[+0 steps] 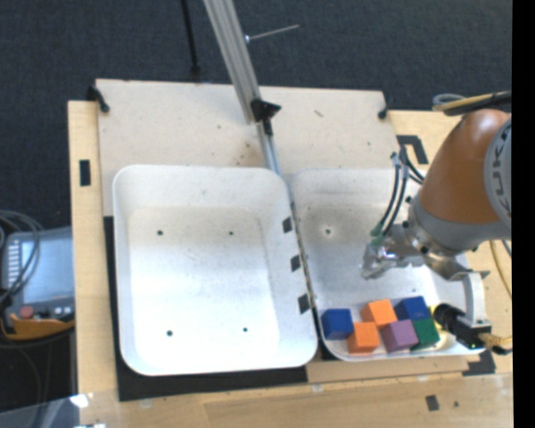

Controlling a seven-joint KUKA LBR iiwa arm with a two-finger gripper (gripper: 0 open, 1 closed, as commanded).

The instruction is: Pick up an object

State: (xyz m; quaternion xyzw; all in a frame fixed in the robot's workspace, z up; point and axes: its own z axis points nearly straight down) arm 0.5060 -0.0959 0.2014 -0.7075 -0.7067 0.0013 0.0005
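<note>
Several small blocks lie clustered at the near end of the right bin: a blue block, two orange blocks, a purple block, a green block and a second blue block. My gripper hangs over the right bin's middle, just above and behind the cluster, apart from the blocks. Nothing shows between its fingers.
The left bin sits beside the right one, split by a shared rim. A slanted metal rail rises from the bench's back edge. A grey device with cables sits off the bench at the left.
</note>
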